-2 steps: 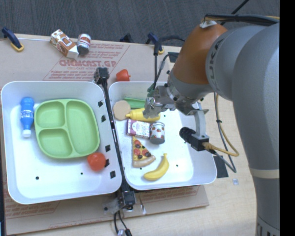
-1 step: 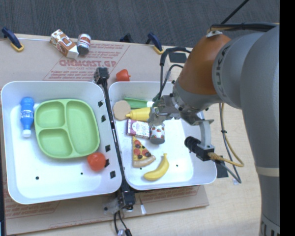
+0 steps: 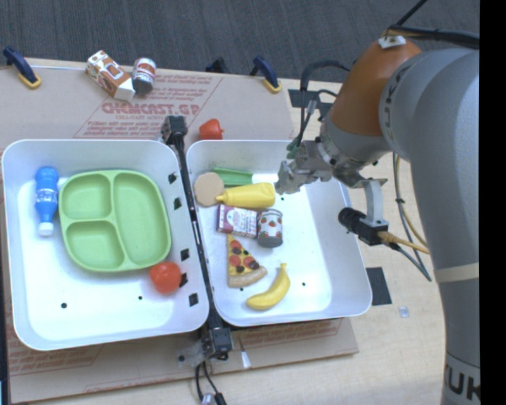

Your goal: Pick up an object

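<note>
Two white bins sat side by side on your bench, and the gripper [image 3: 288, 178] was down in the right bin [image 3: 341, 268], near its upper edge. Honestly you couldn't tell whether it was open or closed from that slanted angle, and nothing was visibly caught in it.

Closest thing to it was the yellow squeeze bottle [image 3: 249, 196], lying on its side with one end right at the gripper's tip, maybe touching, hard to say. Just above the bottle lay a green strip-like piece [image 3: 232, 176], also close to the gripper. At the bottle's left end sat a tan round cookie-like disc [image 3: 207, 188].

Further down the same bin, away from the gripper, you had a dark red packet [image 3: 237, 220] with a small can [image 3: 271, 227] just beside it, then a pizza slice [image 3: 242, 262] and a banana [image 3: 271, 289] near the bottom.

Over in the left bin [image 3: 25, 310] was a green divided plate [image 3: 115, 219], a blue bottle [image 3: 46, 198] along its left side, and a red tomato-like ball [image 3: 165, 278] at its lower right corner, all well apart from the gripper.

Outside the bins, on the cardboard [image 3: 143, 108] behind them, lay a small carton [image 3: 108, 72], another can [image 3: 143, 74] and a small red object [image 3: 210, 129].
</note>
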